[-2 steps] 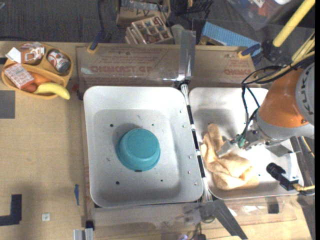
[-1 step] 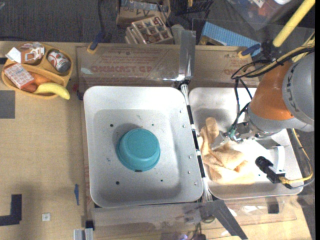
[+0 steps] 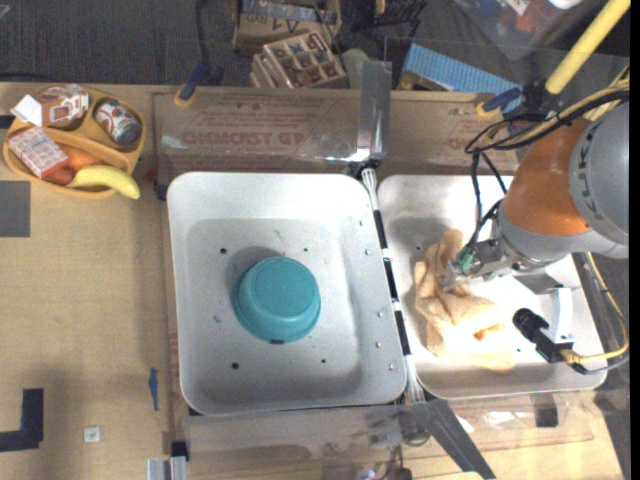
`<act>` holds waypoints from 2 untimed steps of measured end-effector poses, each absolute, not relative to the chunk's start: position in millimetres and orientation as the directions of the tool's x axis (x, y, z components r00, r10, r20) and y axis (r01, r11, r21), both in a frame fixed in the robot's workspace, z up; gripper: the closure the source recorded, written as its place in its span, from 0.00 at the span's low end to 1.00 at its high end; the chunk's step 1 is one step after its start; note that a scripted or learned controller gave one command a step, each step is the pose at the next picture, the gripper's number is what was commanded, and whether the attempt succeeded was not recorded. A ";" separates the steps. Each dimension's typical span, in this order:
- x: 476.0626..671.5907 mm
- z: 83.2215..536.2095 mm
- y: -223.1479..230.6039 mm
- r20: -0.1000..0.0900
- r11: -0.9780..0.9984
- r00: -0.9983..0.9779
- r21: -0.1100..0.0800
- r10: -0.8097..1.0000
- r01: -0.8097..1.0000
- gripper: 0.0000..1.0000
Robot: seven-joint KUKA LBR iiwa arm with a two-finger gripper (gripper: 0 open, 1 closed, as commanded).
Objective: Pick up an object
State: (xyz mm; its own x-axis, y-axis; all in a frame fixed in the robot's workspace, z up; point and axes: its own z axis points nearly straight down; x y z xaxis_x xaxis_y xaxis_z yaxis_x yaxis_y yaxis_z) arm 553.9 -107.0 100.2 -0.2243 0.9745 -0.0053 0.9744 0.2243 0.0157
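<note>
Beige cloth (image 3: 450,303), crumpled and limp, lies in the right bin (image 3: 432,200), over toward that bin's left half. You can see a small orange scrap (image 3: 487,332) just beside its lower right edge. Your gripper (image 3: 466,265) sits low over the cloth's upper part, touching it or very near it. From this slant you cannot tell whether it is released or clenched. The arm (image 3: 560,188) reaches in from the right, across the bin's upper right corner. In the left bin (image 3: 200,218) you have 1 teal bowl (image 3: 278,298) near the middle, seemingly upside down and well apart from the gripper. On the tabletop (image 3: 80,298), at the far left corner, stands a yellow dish (image 3: 22,156) of toy food, with 1 banana (image 3: 105,178) along its lower rim. Behind the 2 bins lies a flat cardboard sheet (image 3: 260,133).
</note>
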 end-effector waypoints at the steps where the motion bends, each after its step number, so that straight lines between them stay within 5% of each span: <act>1: 553.9 100.2 -106.9 -0.005 0.224 -0.224 0.016 0.974 0.974 0.00; 2: 488.0 89.8 -124.8 -0.004 0.313 -0.313 0.012 0.950 0.950 0.00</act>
